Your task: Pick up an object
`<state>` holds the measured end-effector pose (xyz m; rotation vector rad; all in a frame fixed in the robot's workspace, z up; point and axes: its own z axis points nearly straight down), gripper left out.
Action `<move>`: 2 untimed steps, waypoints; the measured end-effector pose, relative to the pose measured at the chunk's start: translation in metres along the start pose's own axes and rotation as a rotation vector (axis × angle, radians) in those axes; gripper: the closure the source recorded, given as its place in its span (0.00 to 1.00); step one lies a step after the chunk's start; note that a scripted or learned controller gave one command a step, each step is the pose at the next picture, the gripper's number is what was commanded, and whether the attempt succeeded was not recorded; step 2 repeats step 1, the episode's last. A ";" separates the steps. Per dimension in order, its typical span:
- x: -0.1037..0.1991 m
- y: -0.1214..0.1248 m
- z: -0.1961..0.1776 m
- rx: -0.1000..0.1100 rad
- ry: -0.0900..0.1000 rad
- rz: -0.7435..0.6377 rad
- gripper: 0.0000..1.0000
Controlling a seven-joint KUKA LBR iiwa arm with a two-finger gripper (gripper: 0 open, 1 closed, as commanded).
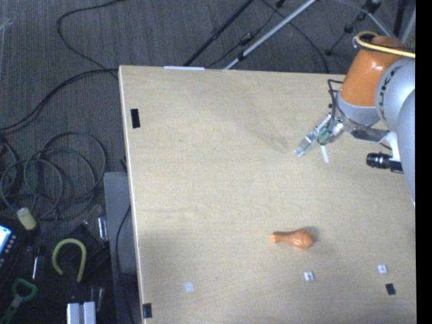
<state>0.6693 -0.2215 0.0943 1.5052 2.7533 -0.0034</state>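
Looking across from the left, most of the wooden bench is bare, with just a black marker near its far-left corner. Floor beyond that edge is a mess of cables, none of my business.

The thing I'm after is the orange pear-shaped object, lying flat on the bench toward the near side. Its long axis runs pretty much left-right in the camera view, thin neck pointing left, fat end right.

Further right and farther back is the gripper, hanging off the arm. The two fingers look spread, tips apart and pointing down-left at bare wood, nothing between them.

So the relation that matters: the object sits nearer the camera than the jaws and slightly left, well apart from them. My guess is I'd need to come toward the near edge and close across the narrow width, not along its length.
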 end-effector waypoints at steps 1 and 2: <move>0.051 0.033 -0.093 -0.003 0.004 0.009 1.00; 0.051 0.033 -0.093 -0.003 0.004 0.009 1.00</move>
